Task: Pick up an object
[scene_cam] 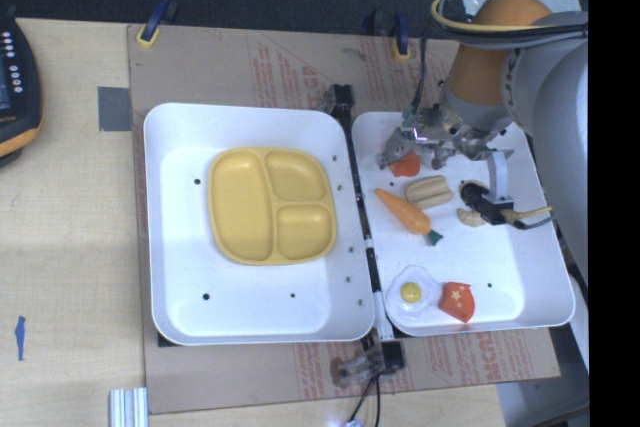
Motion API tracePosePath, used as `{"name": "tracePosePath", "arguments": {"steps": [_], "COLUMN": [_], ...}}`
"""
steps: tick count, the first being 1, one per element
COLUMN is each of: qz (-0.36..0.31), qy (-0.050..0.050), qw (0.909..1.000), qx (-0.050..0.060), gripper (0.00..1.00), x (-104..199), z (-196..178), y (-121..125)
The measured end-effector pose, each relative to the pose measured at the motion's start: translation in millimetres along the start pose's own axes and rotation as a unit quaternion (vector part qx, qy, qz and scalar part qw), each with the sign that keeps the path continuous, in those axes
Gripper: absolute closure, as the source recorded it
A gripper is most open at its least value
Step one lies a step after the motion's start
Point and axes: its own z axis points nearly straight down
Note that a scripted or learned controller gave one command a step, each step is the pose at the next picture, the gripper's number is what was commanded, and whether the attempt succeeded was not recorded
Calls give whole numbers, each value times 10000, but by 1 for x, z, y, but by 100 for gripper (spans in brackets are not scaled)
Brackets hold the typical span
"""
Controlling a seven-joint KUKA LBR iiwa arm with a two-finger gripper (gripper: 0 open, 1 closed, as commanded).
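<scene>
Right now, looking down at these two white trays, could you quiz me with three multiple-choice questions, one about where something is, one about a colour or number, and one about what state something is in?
1. Where does the yellow divided plate lie?
A. in the left bin
B. in the right bin
C. on the bare bench

2. How many compartments does that plate have?
A. two
B. three
C. five

3. How does the toy carrot lie?
A. standing upright
B. flat on the bin floor
C. on top of the fried egg

Answers:
1. A, since the plate sits in the middle of the left bin, alone.
2. B, one long section on its left and two smaller ones on its right.
3. B, it lies flat at a slant in the right bin, apart from the egg and below the gripper, which hangs over the red piece.
</scene>
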Motion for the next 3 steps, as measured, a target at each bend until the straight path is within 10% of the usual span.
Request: {"name": "tracePosePath", "arguments": {"steps": [3], "qz": [2], "qy": [2], "qw": [10000], "qx": [3], "gripper": [0], "x": [-31], "z": [0], "y": [0]}}
